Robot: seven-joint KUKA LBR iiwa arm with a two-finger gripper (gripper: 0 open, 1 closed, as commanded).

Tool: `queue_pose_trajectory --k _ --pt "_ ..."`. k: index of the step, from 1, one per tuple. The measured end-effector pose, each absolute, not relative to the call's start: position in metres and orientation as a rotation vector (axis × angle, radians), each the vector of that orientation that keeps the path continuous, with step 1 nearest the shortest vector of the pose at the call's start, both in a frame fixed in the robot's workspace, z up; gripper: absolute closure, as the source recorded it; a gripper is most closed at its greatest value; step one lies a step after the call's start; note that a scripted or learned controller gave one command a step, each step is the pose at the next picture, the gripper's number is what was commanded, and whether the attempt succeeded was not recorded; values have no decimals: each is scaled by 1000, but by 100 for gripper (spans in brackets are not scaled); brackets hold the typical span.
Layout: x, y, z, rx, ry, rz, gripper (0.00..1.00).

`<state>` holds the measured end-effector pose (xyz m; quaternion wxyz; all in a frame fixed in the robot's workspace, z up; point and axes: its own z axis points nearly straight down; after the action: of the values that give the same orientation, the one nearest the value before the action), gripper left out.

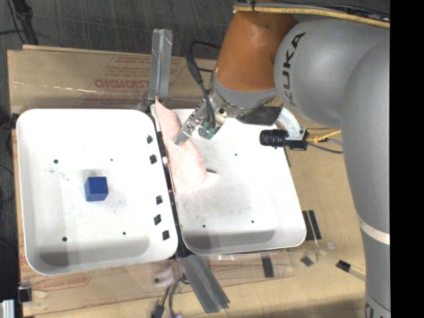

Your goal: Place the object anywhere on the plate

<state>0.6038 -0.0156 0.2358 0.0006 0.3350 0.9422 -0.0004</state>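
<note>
Evidently pre-grasp: small blue cube (97, 188) sits mid-floor in the left white bin (40, 131), well apart from the gripper (196, 128) (grip state unreadable), which hovers over the pale pink flat piece (185, 161), likely the plate, at the right white bin's (265, 227) left wall; next, cross to the cube.

Both bins look like smooth moulded plastic with a soft sheen. The left bin (40, 144) is clean white; the right bin (258, 197) is dusted with fine grey specks over its floor. A small blue cube (97, 188) in the left bin has flat, matt faces, like painted wood or foam. Along the right bin's left edge lies a pale pink piece (182, 158) with a soft, fuzzy, cloth-like surface. The arm (338, 65) wears a smooth satin grey shell, and its orange band (248, 48) is glossy. The claw (192, 130) looks like bare metal. Brown printed cardboard (79, 71), matt, lies on the table behind the bins.
</note>
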Motion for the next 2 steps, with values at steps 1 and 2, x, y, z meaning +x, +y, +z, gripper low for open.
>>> queue_pose_trajectory --k 1,2 --pt "618 30 245 434 3108 -1 100" --pt "627 78 233 -1 3139 0 100"
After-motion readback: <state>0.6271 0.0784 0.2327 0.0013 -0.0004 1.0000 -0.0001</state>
